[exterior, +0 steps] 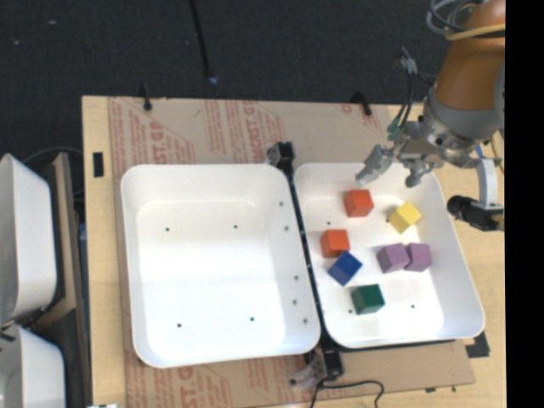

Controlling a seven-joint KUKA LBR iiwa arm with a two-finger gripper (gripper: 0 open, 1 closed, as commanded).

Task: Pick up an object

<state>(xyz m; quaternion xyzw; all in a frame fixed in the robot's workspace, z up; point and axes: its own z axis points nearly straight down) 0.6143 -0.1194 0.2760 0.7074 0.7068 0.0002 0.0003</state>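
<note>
Overhead lighting is even and fairly bright. My two white bins, left (204,262) and right (425,313), read near-overexposed, with soft shading along their walls. The blocks cast only faint shadows. The floor beyond my bench (212,126) is dark. Overall sharpness is low; edges appear soft and grainy.
</note>
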